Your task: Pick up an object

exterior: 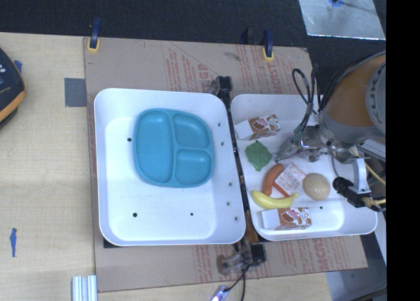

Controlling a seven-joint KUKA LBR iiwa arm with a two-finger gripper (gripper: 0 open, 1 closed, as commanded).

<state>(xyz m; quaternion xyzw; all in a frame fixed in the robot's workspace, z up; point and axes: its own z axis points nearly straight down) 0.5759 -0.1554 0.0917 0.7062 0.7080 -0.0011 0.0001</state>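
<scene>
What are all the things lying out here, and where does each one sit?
Bins: two, white, side by side on the bench.
Divided plate: one, blue, left bin.
Snack packets: three, white and red, right bin.
Leafy toy: one, green, right bin.
Sausage: one, red-orange, right bin.
Banana: one, yellow, right bin.
Egg-like ball: one, beige, right bin.
Clamps: two, blue and yellow, board's far edge.
Arm: one, grey and orange, over the right bin.

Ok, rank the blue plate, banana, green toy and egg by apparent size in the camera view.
1. Blue plate, by far the largest.
2. Banana.
3. Green toy.
4. Egg.
The green toy and egg look close, so their order is unsure.
</scene>
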